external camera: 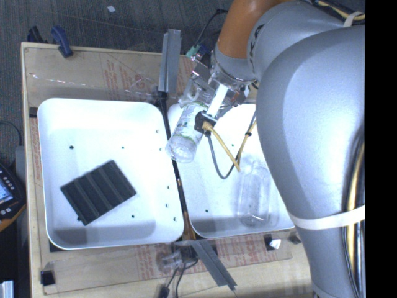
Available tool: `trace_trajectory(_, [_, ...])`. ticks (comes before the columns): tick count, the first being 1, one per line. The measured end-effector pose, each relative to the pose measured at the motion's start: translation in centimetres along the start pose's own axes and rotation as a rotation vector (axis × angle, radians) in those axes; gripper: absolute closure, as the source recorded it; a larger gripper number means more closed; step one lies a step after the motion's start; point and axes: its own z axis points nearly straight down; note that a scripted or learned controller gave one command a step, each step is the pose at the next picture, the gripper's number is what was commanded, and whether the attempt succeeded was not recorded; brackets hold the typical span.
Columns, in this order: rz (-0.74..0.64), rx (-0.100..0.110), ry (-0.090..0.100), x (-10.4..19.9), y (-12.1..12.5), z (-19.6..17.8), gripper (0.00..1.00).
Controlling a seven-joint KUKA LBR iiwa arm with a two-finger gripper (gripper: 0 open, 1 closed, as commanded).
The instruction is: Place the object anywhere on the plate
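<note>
While the gripper [197,107] hung over the rim between the two bins, it pinched a clear plastic bottle [185,134] between its fingers, base tilted toward seven o'clock. The dark ribbed plate [98,191] lay in the left bin [56,113], well apart at eight o'clock from the bottle. A second clear bottle [253,194] rested in the right bin [205,219]. The risk, as I judged it: the round, slippery bottle could slide from the grip, or roll off the plate's ridges once released.

We see a bulky smooth grey robot arm [310,104] with an orange wrist band [245,17], trailing yellow and black cables [224,157].
</note>
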Motion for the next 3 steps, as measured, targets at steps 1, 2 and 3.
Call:
trace_trajectory(1, [0.105, 0.000, 0.001, -1.3, 2.1, -1.0, 1.00])
trace_trajectory(2, [0.193, 0.000, 0.001, -3.0, 1.9, -3.9, 1.00])
trace_trajectory(3, [0.263, -0.001, 0.002, -4.2, 0.8, -11.0, 1.00])
